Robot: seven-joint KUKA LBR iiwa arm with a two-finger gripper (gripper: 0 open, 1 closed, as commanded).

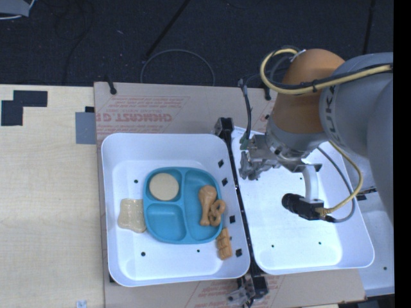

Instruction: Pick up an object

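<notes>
Camera view is showing the gripper hanging over the right bin, near the divider, and I cannot tell its state. Food pieces are sitting in the left bin: a pretzel on the blue tray. Looks like approach; next it's needing to cross left and descend.

Even, fairly bright overhead light. The two shallow white plastic bins read near blown-out, with little surface detail. Soft shadow under the grey arm with its orange band on the right bin floor. Dark carpet beyond the desk underexposed. Overall slightly soft, low resolution.
</notes>
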